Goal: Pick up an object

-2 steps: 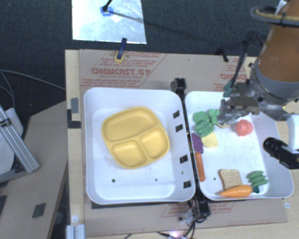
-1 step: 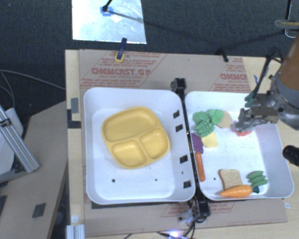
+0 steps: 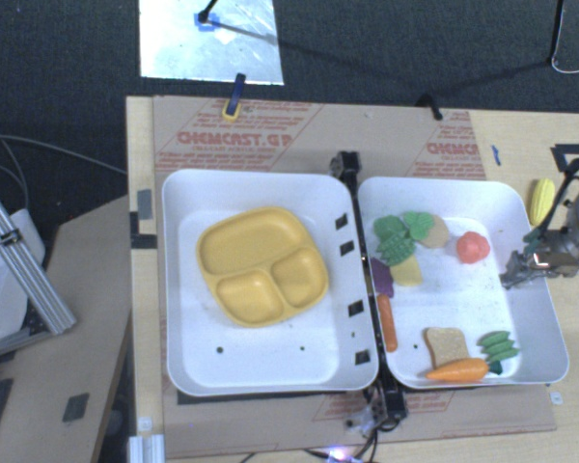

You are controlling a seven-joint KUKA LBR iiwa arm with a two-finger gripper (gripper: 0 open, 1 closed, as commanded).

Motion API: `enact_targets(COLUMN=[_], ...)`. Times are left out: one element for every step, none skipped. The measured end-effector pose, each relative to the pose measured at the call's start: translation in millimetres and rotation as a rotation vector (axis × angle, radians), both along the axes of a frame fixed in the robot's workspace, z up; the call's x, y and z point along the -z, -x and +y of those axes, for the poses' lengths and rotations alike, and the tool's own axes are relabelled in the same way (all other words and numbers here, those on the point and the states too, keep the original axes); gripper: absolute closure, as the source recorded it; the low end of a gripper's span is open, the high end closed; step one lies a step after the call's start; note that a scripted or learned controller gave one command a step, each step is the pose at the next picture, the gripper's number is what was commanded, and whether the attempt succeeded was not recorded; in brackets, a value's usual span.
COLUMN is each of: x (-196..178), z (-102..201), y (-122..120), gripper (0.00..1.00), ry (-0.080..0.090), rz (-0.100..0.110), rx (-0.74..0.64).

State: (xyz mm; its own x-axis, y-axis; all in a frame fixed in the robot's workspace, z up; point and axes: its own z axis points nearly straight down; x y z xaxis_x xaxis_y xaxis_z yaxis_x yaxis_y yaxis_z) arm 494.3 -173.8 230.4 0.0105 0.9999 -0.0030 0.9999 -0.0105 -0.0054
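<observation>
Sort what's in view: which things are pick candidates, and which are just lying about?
Job: gripper; in the right bin: red tomato, carrot, bread slice, pea pods, green lettuce.

Lying about: yellow divided plate, left bin, corn cob.

Two bins side by side, tray left, toy food right

We see the left bin [image 3: 188, 355] holding a divided tray [image 3: 261, 264]; in the right bin [image 3: 536, 340] a tomato [image 3: 473, 247] lies right of the leafy greens [image 3: 402, 233], the bread slice [image 3: 446, 344] sits just behind the carrot [image 3: 458, 371], pea pods [image 3: 497, 346] to their right, the gripper [image 3: 521, 266] at the right wall.
</observation>
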Motion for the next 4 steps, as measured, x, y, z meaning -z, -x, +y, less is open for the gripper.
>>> enact_targets(x=[37,47,73,132], z=[135,222,336,304], y=[8,5,9,-43], gripper=[1.00,1.00,1.00,1.00], ry=[-0.008,-0.006,-0.006,-0.002], rz=[-0.003,-0.006,-0.006,-0.008], rx=[-0.026,-0.023,-0.024,-0.013])
